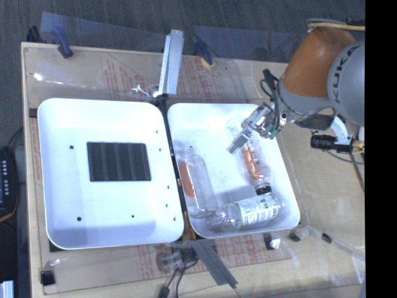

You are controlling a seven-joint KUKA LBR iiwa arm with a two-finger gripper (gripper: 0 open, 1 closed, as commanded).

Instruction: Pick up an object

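My gripper [240, 143] hangs over the upper right part of the right bin [214, 113], slanting down to the left. Its tip is just above the upper end of a clear bottle with orange contents and a black cap [253, 164]; I cannot tell whether it touches. A second clear bottle with an orange label [195, 180] lies along the bin's left side. A third clear bottle with a green and white label [250, 212] lies across the near end. Nothing is visibly held.
The left bin [56, 216] holds a flat black ridged rectangle [119, 161]. A metal bar [170, 61] stands at the far edge between the bins. Blue clamps [62, 42] grip the bench's far side.
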